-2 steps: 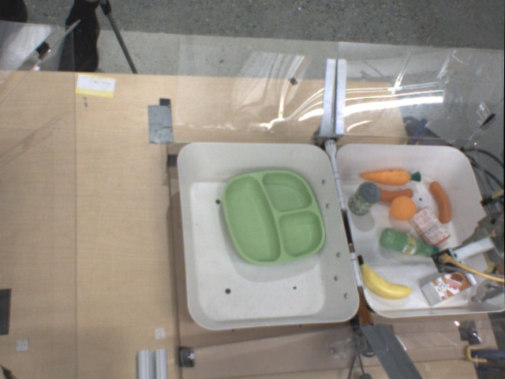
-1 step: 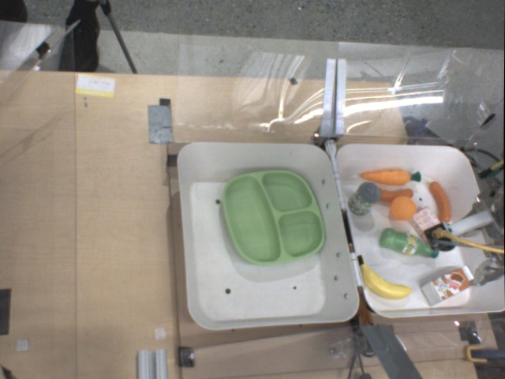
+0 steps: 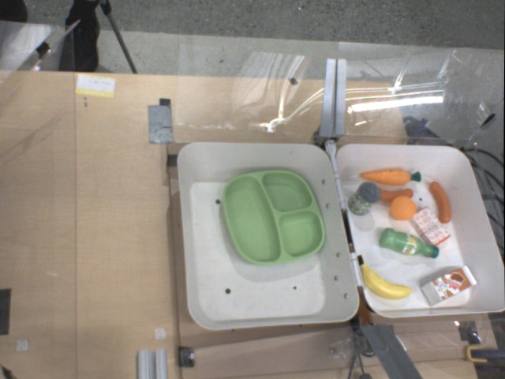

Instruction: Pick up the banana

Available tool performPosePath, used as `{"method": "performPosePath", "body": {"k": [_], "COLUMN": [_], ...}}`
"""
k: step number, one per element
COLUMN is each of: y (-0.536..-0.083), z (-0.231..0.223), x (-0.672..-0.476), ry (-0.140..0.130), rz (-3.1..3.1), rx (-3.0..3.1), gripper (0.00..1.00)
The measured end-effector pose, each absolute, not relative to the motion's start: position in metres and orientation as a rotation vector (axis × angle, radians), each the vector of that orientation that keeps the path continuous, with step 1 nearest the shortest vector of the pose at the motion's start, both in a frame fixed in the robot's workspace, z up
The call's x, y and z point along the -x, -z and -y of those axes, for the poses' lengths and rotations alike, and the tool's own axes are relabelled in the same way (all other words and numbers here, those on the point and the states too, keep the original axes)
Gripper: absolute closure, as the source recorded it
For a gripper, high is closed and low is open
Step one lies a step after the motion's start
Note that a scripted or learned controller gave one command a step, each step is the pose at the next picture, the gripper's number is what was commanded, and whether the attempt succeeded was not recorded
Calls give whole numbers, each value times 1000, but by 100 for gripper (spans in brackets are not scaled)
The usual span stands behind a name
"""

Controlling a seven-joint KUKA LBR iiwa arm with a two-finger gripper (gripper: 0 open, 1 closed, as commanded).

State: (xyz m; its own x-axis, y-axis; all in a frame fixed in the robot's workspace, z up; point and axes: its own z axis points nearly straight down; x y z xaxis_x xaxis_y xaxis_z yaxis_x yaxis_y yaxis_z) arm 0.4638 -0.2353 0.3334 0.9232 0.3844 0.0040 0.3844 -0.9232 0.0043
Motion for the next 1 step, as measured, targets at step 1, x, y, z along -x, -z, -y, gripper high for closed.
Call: {"method": "performPosePath", "body": {"k": [1], "y": [-151], "z": [242], "x": [-459], "ry": [3], "rz": [-366], "rx": [-3122], "gripper": [0]}}
